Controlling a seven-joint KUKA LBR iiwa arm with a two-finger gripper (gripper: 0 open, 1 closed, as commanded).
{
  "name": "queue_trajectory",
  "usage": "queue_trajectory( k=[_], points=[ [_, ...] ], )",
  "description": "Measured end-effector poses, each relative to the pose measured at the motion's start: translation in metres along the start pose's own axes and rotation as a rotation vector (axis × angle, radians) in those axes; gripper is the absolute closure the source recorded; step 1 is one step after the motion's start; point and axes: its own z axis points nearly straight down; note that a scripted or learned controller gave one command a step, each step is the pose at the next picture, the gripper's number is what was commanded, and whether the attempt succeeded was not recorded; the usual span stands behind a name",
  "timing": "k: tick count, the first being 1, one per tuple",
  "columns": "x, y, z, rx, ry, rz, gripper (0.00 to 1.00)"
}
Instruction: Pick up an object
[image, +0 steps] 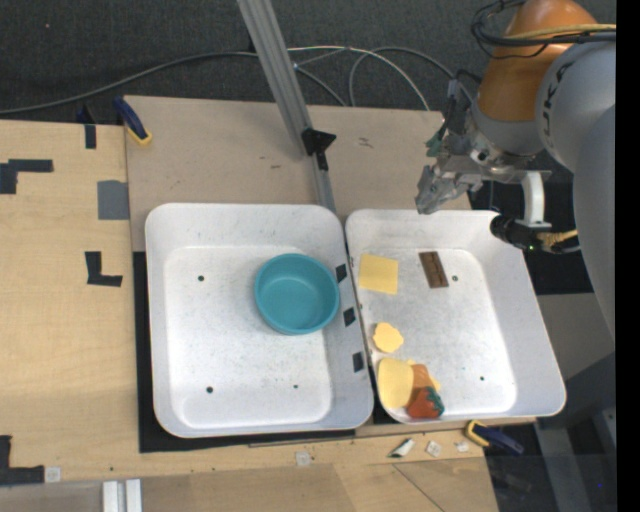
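Bench carries 2 shallow white bins side by side: left bin (180, 300) and right bin (510, 330), rims touching along the centre line. Left bin holds 1 item, a teal bowl (296, 292), upright, open side up, sitting right of the bin's centre and apart from all walls. Right bin holds 5 items. A pale yellow square block (378, 273) lies flat near the bin's upper left. A small dark brown bar (433, 269) lies just to the right of it, apart, long axis running roughly up-down w/ a slight tilt. A small yellow rounded piece (387, 338) lies lower, near the left wall. At the lower left corner a larger pale yellow piece (394, 379) sits against an orange item (423, 380) w/ a red-and-green item (428, 404) touching just below; exact shapes too small to tell. Arm (560, 90) enters from the right, orange band uppermost. Gripper (438, 190) hangs above the far rim of the right bin, over bare bench approx., well apart from every item. Nothing seen between its fingers; finger spacing cannot be determined at this angle. A grey metal post (290, 90) runs diagonally behind the bins.
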Motion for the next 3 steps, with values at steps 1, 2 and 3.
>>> queue_trajectory(
  k=[1, 2, 3],
  points=[
    [0.047, 0.005, 0.001, 0.005, 0.001, -0.003, 1.0],
    [0.109, 0.004, 0.008, 0.007, 0.002, -0.005, 1.0],
    [0.173, -0.003, 0.003, 0.006, 0.003, -0.006, 1.0]
  ],
)
